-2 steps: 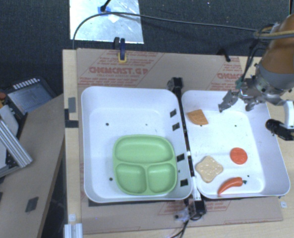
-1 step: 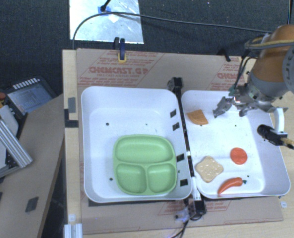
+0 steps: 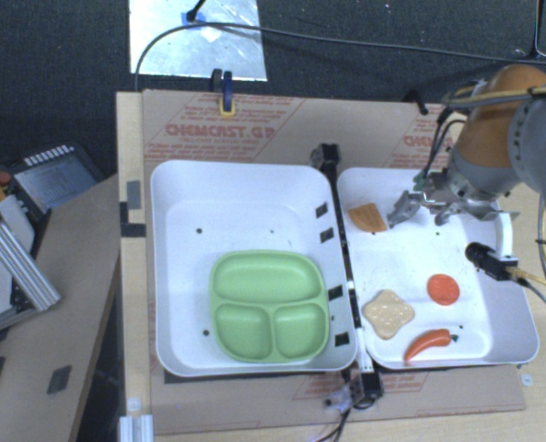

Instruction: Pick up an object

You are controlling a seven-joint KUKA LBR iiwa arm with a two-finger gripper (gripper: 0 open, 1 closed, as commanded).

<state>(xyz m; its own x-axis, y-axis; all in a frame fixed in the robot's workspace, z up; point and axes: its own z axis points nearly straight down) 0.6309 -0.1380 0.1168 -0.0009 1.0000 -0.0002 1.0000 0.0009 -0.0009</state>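
The camera view looks down on two white bins: the left bin [image 3: 176,238] carries a green divided plate [image 3: 268,304], and the right bin [image 3: 512,330] holds an orange wedge-shaped piece [image 3: 367,217], a round red-orange piece [image 3: 444,289], a pale cookie-like piece [image 3: 388,312] and a red-orange pepper [image 3: 428,343]. The gripper [image 3: 418,206] hangs over the right bin's far part, just right of the wedge, with nothing seen between its fingers. How wide they stand I cannot tell.
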